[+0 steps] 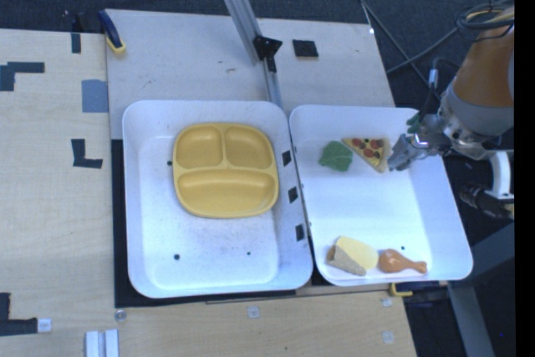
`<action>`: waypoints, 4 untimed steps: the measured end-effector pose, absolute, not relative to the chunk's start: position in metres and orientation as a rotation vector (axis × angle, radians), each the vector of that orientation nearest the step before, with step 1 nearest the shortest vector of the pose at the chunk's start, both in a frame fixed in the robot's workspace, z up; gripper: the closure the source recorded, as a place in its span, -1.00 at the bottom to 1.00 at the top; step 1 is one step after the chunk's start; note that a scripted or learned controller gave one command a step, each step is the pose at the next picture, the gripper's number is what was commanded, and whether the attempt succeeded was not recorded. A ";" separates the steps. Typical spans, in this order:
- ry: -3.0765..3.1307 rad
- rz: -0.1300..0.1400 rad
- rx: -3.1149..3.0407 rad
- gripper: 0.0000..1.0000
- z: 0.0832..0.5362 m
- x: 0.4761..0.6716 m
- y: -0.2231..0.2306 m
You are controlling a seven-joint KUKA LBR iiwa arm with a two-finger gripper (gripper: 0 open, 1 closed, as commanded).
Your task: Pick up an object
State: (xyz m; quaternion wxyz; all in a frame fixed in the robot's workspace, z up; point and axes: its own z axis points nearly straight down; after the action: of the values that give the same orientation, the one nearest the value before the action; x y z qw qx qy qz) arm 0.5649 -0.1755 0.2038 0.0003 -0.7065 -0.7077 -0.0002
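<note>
One gripper point(399, 156) hangs over the right bin point(435, 205), its tip just beside the single pizza slice point(369, 150); we cannot tell how its jaws stand, as they blur together. Left of the pizza lies one green piece point(336, 155). Well below it sit one cheese wedge point(352, 254) and one drumstick point(401, 262). One yellow tray point(225, 169) fills the left bin point(142, 205).
</note>
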 end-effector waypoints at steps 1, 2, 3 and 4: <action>-2.227 0.001 -2.213 1.00 0.196 0.575 -0.121; -2.228 -0.001 -2.213 1.00 0.210 0.582 -0.065; -2.226 0.002 -2.215 1.00 0.202 0.589 -0.014; -2.227 -0.001 -2.214 1.00 0.216 0.599 0.035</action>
State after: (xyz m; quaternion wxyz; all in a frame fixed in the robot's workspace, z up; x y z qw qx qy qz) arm 0.5992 0.0351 0.2157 0.0005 -0.7050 -0.7092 -0.0003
